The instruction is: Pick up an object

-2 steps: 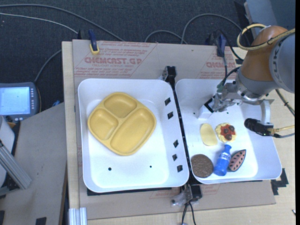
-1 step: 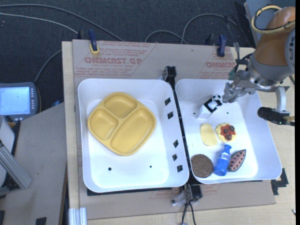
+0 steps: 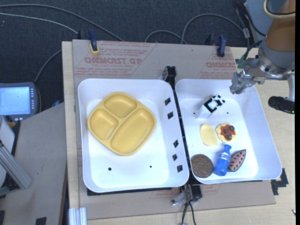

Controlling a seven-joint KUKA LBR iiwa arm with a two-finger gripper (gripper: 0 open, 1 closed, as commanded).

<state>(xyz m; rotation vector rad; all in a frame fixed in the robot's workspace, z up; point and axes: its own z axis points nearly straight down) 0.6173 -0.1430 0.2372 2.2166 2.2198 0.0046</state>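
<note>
The fingers (image 3: 237, 84), small and blurred, leave their gap unreadable; nearby lies a black-and-white block (image 3: 213, 104).

Brown bench (image 3: 140, 55), two white bins (image 3: 93, 172) side by side

Grey arm (image 3: 262, 3), orange band (image 3: 282, 18) above wrist, black cable alongside, small metallic claw (image 3: 238, 85) below.
</note>
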